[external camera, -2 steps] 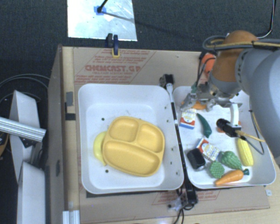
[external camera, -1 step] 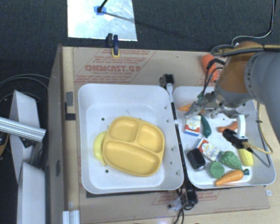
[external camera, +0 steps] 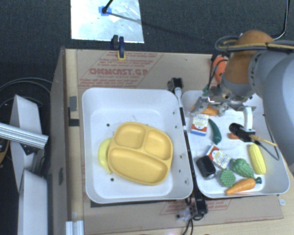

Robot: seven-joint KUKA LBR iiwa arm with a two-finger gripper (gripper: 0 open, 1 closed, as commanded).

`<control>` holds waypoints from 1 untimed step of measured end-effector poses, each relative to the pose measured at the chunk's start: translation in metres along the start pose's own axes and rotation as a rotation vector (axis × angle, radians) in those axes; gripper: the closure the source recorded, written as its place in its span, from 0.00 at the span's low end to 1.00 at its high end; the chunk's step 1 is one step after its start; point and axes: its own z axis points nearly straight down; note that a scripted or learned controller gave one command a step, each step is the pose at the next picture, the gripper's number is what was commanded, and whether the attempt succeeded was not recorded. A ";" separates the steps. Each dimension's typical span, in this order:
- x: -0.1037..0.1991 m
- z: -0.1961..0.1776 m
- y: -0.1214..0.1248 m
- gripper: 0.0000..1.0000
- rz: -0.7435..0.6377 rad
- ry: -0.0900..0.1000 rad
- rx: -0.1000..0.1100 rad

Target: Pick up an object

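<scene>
My gripper (external camera: 204, 104) hangs low over the back left corner of the right bin (external camera: 279, 180). Directly under it lies a small orange piece (external camera: 210, 112). Just in front of it stands a small red and white carton (external camera: 199, 124), with a dark green pepper (external camera: 215, 131) to the carton's right. Toward the front of this bin lie a black block (external camera: 205, 166), a red and white packet (external camera: 219, 157), two green vegetables (external camera: 242, 167) (external camera: 227, 178), a carrot (external camera: 242, 185) and a corn cob (external camera: 257, 159). I see nothing held.
The left bin (external camera: 95, 131) holds a yellow divided tray (external camera: 139, 153). The divider between the bins (external camera: 185, 136) runs right beside the carton. The grey arm (external camera: 279, 82) covers the right bin's back right part.
</scene>
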 end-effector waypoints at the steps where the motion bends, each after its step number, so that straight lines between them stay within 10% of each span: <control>1: -0.001 -0.009 -0.002 1.00 -0.002 0.000 0.009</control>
